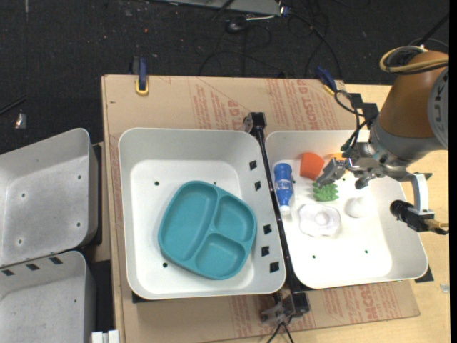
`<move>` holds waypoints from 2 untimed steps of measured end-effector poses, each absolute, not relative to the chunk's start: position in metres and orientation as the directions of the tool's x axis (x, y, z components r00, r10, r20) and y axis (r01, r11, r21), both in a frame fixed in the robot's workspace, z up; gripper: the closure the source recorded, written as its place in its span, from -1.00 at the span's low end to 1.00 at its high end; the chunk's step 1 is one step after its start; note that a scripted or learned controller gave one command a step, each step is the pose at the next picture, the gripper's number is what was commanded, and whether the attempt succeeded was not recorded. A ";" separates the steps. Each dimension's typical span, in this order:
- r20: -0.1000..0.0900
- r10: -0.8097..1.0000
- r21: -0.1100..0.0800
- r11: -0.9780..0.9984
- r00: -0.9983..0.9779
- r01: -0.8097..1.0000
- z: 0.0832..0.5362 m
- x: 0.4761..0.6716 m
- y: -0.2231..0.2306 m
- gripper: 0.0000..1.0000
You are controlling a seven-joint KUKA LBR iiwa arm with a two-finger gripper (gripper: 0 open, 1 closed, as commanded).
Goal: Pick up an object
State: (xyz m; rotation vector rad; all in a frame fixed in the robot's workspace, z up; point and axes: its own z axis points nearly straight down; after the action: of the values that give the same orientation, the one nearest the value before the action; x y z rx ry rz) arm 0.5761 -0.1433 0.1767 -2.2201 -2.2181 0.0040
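Hand (pixel 343 171) open, fingers splayed just above green toy (pixel 326 191)

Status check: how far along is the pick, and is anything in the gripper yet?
Done: the arm is over the right bin, with the gripper low beside the green spiky object and orange object. In hand: nothing shows between its fingers. Left: grasp and lift. The blue bottle, clear lid and teal tray lie untouched.
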 end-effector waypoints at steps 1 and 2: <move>0.001 1.000 -0.004 -0.001 0.001 1.000 0.128 0.566 -0.141 -1.00; 0.001 1.000 -0.004 -0.001 0.001 1.000 0.090 0.566 -0.140 -1.00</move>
State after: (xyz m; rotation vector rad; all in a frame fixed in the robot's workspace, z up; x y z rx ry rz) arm 0.5656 -0.1403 0.0899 -2.2197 -2.2182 0.0034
